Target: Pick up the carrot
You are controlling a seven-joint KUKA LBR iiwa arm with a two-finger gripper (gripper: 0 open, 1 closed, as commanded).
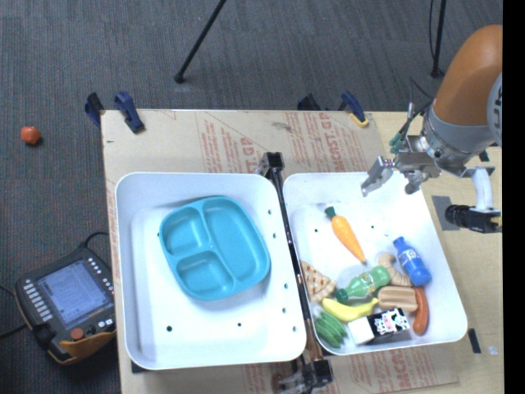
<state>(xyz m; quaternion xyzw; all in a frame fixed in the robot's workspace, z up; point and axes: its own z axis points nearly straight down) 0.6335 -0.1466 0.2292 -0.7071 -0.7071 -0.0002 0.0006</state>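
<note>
Pincer [394,176] spread wide above right bin [435,220], carrot [348,235] below; no legible labels.

dark grey carpet [98,39] surrounds a brown board bench [213,142] held by blue clamps [128,109], with tripod legs [201,35] far behind, a small orange ball [31,135] left, a handheld control pendant [67,302] near left.

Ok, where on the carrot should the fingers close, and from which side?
Probably across the thick upper half of the carrot, just below its green top, coming straight down. It lies flat and diagonal on the right bin floor, with bare floor on both long sides there, while its thin tip nears the toy pile.
</note>
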